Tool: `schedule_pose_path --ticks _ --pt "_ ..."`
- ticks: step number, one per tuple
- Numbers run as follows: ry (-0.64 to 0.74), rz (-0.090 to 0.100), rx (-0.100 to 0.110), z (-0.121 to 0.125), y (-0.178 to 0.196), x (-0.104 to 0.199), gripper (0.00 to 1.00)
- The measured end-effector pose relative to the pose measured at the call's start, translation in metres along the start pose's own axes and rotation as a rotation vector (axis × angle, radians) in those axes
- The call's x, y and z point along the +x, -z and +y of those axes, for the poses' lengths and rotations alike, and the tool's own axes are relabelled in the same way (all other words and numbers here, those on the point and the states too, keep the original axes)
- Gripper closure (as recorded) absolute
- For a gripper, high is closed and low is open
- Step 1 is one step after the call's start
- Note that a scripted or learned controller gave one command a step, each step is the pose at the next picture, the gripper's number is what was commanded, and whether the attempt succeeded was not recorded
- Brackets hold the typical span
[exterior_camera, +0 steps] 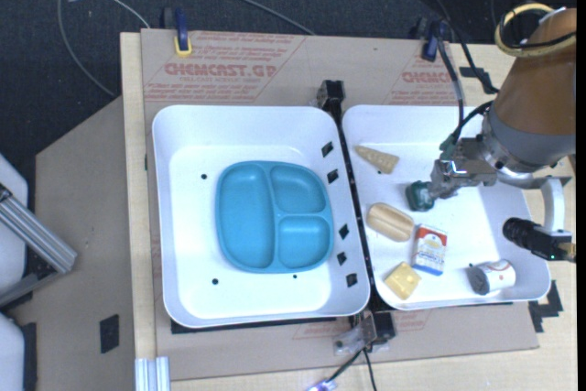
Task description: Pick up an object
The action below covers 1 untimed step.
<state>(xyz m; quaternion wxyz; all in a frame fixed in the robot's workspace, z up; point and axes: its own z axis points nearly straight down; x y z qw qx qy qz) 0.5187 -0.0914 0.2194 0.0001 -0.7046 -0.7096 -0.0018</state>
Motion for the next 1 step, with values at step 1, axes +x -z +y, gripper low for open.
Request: schedule_pose_path --ticks 1 --pt "-0.001 0.001 0.006 -0.0054 -0.0081 0.0577 1.00"
